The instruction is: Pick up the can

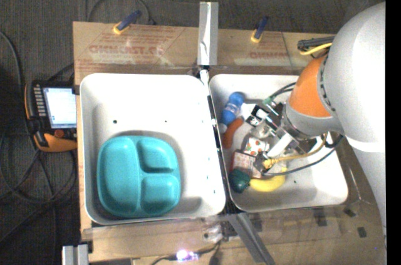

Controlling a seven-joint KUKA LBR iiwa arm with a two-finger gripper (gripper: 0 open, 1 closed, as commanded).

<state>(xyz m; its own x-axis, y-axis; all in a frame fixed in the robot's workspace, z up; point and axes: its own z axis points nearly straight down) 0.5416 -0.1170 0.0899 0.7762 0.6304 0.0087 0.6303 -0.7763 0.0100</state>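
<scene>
Tool (270, 146) hangs low over right bin (326, 192) clutter — finger spread hidden.

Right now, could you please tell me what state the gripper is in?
Gripper: cannot be told; it is low in the right bin, among the clutter.

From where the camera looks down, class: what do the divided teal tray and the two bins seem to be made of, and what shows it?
Divided teal tray: likely moulded plastic, one even colour, rounded corners, soft sheen on the compartment ridges. Left bin and right bin: probably plastic too, smooth white with rounded rims and a dull gloss; painted metal cannot be ruled out from this look.
</scene>
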